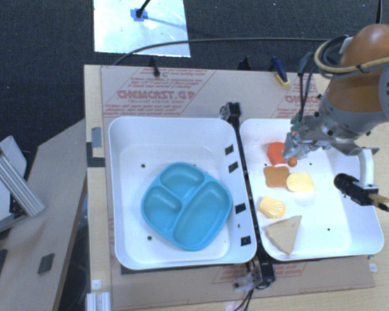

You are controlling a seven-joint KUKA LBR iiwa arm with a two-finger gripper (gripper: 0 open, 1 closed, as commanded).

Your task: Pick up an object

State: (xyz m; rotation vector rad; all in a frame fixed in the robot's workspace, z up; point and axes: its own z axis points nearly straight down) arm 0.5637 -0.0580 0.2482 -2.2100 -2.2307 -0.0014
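The right bin holds several small food-like toys. A red-orange block lies near its far left wall, with a tiny orange ball just to its right. Below them are a brown square piece and a pale yellow round piece. Nearer the front lie a yellow shell-shaped piece and a tan wedge. My gripper hangs low over the right side of the red-orange block, right above the orange ball. Its tips blend into the grey wrist.
The left bin carries a blue divided plate. A black clamp strip runs along the seam between the bins. A black part on the arm juts over the right bin's right side. Cables trail behind the bench.
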